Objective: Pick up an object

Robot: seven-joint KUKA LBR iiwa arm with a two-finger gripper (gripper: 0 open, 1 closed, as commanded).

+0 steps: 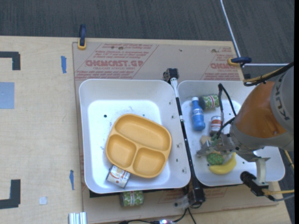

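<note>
Gripper (211, 149) low in right bin (275, 171), over green object (215, 159) & banana (223, 167) nr front edge; grip state can't tell. Wood bench (37, 134), dark carpet (140, 8) behind.

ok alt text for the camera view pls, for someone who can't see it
A grey-and-orange arm's gripper is down in the right bin over a green item and a banana, near a blue bottle. The left bin holds a yellow divided tray.
</note>
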